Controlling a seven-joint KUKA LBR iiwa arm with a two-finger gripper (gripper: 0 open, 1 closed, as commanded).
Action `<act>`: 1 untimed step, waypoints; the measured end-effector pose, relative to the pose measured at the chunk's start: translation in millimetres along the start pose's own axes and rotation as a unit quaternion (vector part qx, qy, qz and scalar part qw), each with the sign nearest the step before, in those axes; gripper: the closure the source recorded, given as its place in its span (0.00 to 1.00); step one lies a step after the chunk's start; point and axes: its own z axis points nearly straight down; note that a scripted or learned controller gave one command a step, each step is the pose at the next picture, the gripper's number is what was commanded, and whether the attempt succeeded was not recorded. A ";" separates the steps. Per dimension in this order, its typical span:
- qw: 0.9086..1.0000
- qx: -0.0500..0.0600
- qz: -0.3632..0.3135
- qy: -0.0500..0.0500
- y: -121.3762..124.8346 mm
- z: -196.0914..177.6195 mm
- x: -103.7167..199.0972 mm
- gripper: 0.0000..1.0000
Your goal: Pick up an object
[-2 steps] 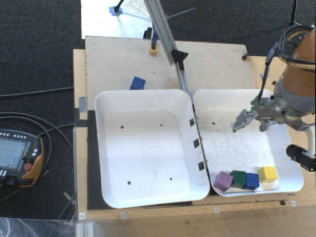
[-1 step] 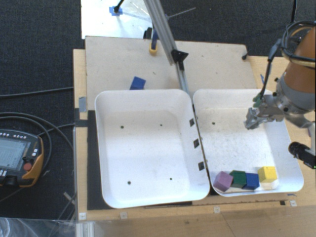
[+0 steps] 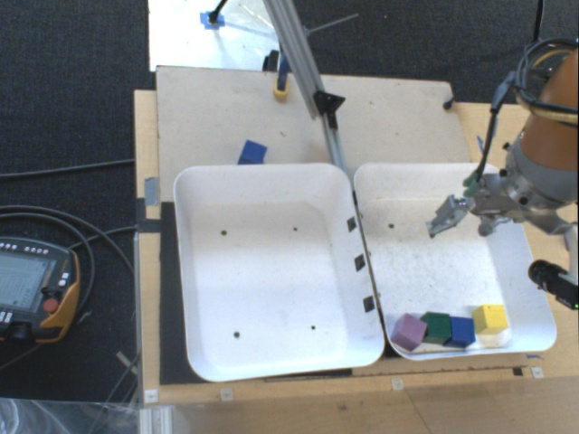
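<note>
Blocks number four, one small purple cube (image 3: 409,330), one green (image 3: 438,325), one blue (image 3: 461,332) and one yellow (image 3: 491,318), lined along the near wall of the right shallow white plastic bin (image 3: 534,289), while my gripper (image 3: 465,216) hangs over that bin's far half, jaws seemingly parted, gripping nothing.

Both bins, the left bin (image 3: 271,269) and the right bin (image 3: 425,269), are white with small dark dots. Along the right bin's near edge sit a purple block (image 3: 409,330), a green block (image 3: 437,326), a blue block (image 3: 461,332) and a yellow block (image 3: 491,319). A blue block (image 3: 252,153) lies on the pale beige tabletop (image 3: 217,116). The arm (image 3: 547,143) is orange and grey.
</note>
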 end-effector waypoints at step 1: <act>1.000 -0.002 -0.002 0.000 1.2 -11.3 0.1 1.00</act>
